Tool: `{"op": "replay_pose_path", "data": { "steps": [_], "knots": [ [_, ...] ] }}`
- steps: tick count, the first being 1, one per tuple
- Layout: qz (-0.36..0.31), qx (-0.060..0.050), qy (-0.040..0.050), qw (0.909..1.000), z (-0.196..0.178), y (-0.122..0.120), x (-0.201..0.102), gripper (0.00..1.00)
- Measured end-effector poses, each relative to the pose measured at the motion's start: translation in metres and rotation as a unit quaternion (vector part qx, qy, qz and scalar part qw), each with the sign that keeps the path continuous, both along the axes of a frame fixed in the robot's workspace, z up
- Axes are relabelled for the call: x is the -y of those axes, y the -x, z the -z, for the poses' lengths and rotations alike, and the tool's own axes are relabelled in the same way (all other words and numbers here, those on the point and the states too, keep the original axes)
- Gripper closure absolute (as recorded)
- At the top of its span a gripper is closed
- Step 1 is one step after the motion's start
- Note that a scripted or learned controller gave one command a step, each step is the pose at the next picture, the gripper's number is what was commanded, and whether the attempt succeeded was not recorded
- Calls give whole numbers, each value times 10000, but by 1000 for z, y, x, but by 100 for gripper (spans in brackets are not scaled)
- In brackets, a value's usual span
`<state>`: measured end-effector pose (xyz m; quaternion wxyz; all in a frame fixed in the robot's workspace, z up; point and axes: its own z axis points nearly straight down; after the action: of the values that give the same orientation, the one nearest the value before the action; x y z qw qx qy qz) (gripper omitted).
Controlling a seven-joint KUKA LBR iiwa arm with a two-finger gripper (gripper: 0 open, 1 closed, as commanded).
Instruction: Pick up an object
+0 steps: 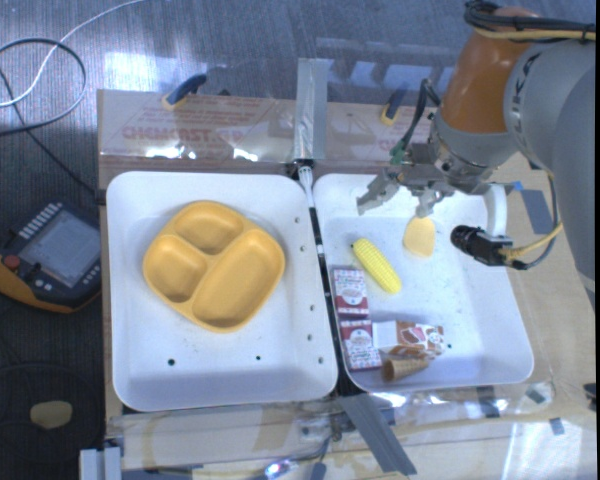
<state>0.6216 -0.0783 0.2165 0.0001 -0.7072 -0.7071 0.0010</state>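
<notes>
My gripper point(394, 206) hangs over the back of the right bin point(500, 298), its fingers spread open with nothing between them. Just in front of the right finger point(424, 204) lies a pale yellow wedge point(418, 237). A yellow corn cob point(376, 265) lies at a slant a little nearer and to the left. Against the bin's left wall lies a red and white box point(350, 292), with a second red and white box point(363, 342) in front of it. An ice cream cone toy point(412, 346) rests at the front of the bin.
The left bin point(140, 368) holds a yellow divided plate point(214, 264). A metal divider point(308, 118) runs between the bins at the back. A black cable part point(477, 243) hangs off the arm over the right bin. A pendant point(48, 258) lies on the floor at left.
</notes>
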Motion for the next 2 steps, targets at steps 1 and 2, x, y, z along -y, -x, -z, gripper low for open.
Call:
{"op": "replay_pose_path", "data": {
  "steps": [1, 2],
  "knots": [
    [-102, -10, -1, 9999, 94, 19, 32, 0],
    [186, 72, 14, 9998, 126, 47, 23, 0]
  ]
}}
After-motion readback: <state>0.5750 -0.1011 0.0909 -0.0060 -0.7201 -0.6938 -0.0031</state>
